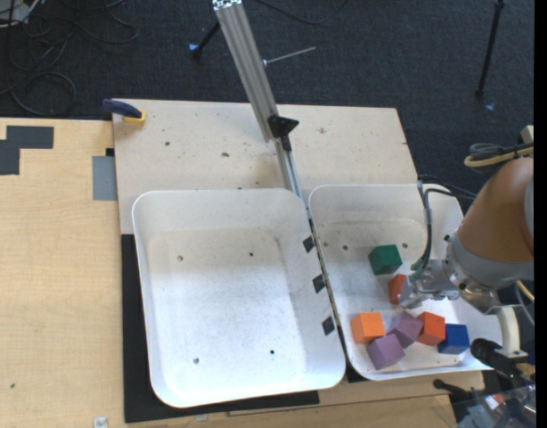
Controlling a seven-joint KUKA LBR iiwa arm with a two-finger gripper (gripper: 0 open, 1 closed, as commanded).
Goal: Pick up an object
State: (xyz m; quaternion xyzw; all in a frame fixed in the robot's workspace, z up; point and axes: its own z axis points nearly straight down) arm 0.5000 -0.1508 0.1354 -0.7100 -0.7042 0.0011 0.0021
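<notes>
Where the arm (498, 230) reaches in from the right, we see its grey body and orange band hanging over the right bin (363, 205), with the gripper (414, 294) lowered among the blocks near that bin's right side. We cannot tell from this slanted view how the tool stands, since its metal tip is small and mixed up with the objects under it. Just at the tip, to its left, we see a red-orange block (397, 287), partly covered, and we cannot tell whether the tool touches it or merely sits beside it. A green block (385, 259) lies a little above that, apart from the rest, toward the middle of the bin. Along the near edge of the bin we find a cluster: an orange block (368, 326) at the left, two purple blocks (386, 349) and (407, 328) next to it and touching one another, a red block (431, 328) just right of those, and a blue block (453, 338) against the red one near the bin's corner. The left bin (167, 230) sits beside the right one, their walls meeting along the middle, where small black clips (317, 283) show. Both bins rest on a pale bench (202, 145), and a slanted aluminium rail (251, 65) rises from behind them.
</notes>
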